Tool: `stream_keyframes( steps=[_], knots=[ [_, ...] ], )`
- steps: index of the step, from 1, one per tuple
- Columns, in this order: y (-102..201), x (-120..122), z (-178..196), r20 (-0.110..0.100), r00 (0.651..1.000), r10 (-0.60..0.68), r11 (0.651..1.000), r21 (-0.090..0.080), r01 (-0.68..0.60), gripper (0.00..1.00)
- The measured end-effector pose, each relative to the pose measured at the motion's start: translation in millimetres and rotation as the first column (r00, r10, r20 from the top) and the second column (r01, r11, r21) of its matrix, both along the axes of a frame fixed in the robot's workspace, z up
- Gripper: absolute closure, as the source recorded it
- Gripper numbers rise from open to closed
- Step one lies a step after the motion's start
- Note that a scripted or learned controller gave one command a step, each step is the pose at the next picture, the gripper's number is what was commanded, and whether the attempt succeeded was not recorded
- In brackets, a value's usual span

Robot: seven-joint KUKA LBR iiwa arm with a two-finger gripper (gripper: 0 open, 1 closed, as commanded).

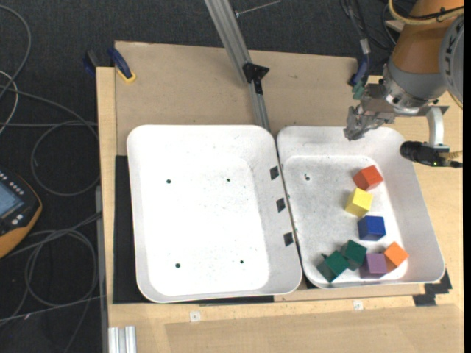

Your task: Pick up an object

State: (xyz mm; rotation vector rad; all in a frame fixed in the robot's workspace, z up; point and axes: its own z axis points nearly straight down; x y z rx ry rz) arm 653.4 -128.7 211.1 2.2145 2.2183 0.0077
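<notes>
The arm (grey, orange-banded) reaches down, gripper point(356, 132) pointing downward.

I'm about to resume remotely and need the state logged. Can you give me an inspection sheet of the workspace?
Surface: wooden bench bearing the left bin and right bin, side by side.
Job's things: all in the right bin: red cube, yellow cube, blue cube, orange cube, purple cube, two green cubes.
Clutter: blue-and-yellow clamp at the bench's far left corner.
Grippers: tool hovers over the right bin's far edge, holding nothing.
Cables: loose loops on the floor at left.
Surroundings: dark carpet, slanted metal pole, handheld device at left.
</notes>
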Motion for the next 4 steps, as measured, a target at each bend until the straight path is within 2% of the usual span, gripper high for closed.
stream_keyframes(
  steps=[1, 2, 3, 4],
  knots=[
    [50, -23, 14, -0.009, 1.000, 0.004, 1.000, 0.004, -0.004, 1.00],
    [88, -55, 27, -0.010, 1.000, 0.003, 1.000, 0.004, -0.003, 1.00],
    [141, -79, 30, -0.011, 1.000, 0.005, 1.000, 0.005, -0.005, 1.00],
    [179, -121, 22, -0.014, 1.000, 0.002, 1.000, 0.004, -0.002, 1.00]
  ],
)
